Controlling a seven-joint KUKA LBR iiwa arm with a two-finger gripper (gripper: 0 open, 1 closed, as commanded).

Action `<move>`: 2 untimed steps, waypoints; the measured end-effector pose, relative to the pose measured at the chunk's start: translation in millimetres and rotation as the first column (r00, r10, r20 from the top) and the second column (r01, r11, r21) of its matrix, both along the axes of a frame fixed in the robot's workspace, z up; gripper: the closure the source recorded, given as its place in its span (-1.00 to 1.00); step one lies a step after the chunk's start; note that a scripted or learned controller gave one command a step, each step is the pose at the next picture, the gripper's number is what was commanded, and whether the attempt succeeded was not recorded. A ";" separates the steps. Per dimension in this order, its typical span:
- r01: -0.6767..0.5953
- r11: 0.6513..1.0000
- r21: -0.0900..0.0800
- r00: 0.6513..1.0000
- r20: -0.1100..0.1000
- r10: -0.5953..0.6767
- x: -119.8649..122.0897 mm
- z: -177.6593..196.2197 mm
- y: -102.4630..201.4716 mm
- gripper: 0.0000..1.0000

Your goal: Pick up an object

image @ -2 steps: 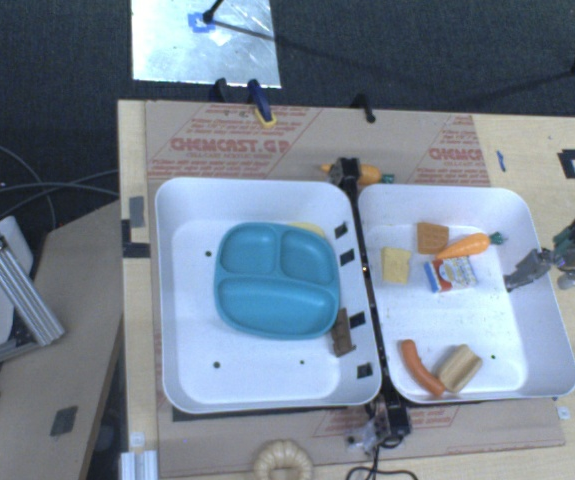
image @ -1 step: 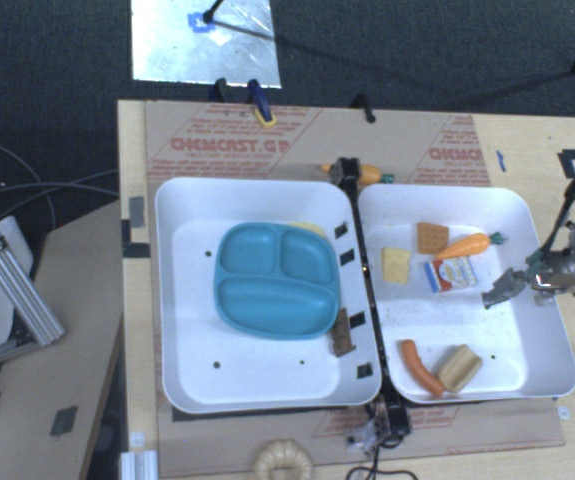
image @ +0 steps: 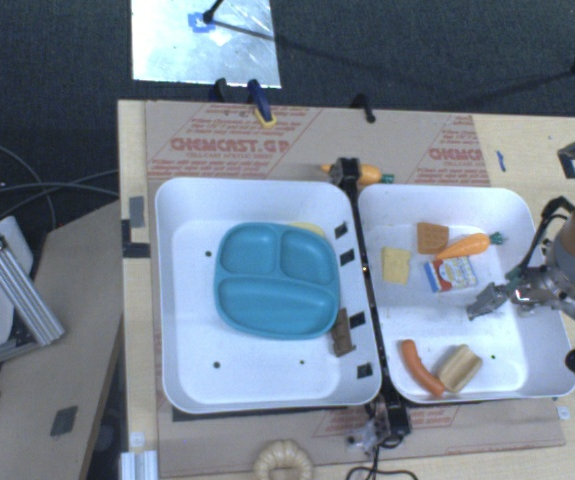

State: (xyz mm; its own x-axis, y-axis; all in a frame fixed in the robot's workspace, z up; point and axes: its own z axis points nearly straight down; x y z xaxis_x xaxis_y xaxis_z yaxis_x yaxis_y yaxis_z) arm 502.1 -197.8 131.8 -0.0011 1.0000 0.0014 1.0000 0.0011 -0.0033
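Note:
The right bin (image: 512,208) holds a carrot (image: 462,246), a brown cracker (image: 432,237), a pale yellow cheese slice (image: 396,264), a small red and white packet (image: 452,274), a sausage (image: 420,367) and a tan bread piece (image: 459,367). My gripper (image: 494,299) reaches in from the right edge and hovers over the bin floor, just right of and below the packet. Nothing lies between its fingers. In the left bin lies a blue divided plate (image: 277,278).
A brown piece (image: 342,334) lies at the left bin's (image: 182,268) right wall. An orange item (image: 367,175) sits behind the divider clip. A foil sheet (image: 205,26) lies on the dark floor beyond the bench.

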 end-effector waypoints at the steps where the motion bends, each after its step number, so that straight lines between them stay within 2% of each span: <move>1: 0.000 1.000 -0.001 1.000 0.003 0.000 0.3 -49.5 0.3 -1.00; 2: 0.001 1.000 -0.003 1.000 0.007 -0.001 1.5 -36.7 -0.4 1.00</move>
